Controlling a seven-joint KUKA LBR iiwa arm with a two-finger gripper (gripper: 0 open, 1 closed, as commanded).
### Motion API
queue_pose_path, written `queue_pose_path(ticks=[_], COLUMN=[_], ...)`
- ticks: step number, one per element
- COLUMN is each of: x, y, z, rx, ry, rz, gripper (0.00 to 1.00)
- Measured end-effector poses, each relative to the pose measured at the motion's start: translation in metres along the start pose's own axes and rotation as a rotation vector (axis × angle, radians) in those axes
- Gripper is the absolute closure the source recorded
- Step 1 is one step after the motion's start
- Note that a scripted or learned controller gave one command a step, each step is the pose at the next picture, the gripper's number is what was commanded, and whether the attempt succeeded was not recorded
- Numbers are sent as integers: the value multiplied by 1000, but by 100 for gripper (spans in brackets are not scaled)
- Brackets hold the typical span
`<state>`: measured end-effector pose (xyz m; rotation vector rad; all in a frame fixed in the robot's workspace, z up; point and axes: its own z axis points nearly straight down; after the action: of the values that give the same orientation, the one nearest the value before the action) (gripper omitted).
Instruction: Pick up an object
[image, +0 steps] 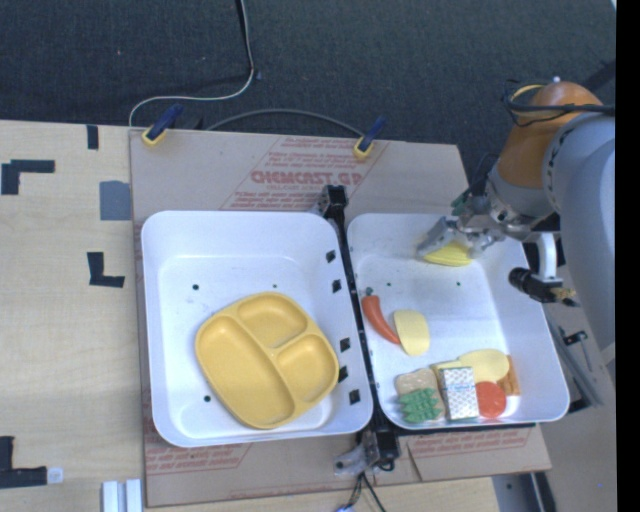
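We are at the grab step. Our claw (447, 240) is down at the far end of the right bin (520, 330), its fingers around the yellow banana (449, 257). Next, we lift it.

A pale wooden bench (60, 330) is carrying a brown cardboard sheet (290, 175) printed with red lettering, and two clamps (one yellow (158, 128), one blue (368, 136)) are gripping the sheet's far edge. Two shallow white bins are sitting side by side on the cardboard, touching along their inner walls: the left bin (170, 270) and the right bin (530, 330). Black tape marks (100, 270) are lying on the bare wood at the left, and a thin cable (215, 95) is trailing over the dark floor beyond
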<state>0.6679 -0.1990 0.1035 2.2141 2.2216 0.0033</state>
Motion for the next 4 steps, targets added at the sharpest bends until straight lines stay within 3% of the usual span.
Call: queue_pose_path(ticks=[1, 2, 3, 4], x=[-1, 43, 41, 98], y=[1, -55, -53, -65], z=[-12, -59, -56, -49], rx=[0, 5, 6, 8], ry=[-2, 2, 2, 4], rz=[-1, 1, 2, -2], gripper=[100, 100, 0, 0])
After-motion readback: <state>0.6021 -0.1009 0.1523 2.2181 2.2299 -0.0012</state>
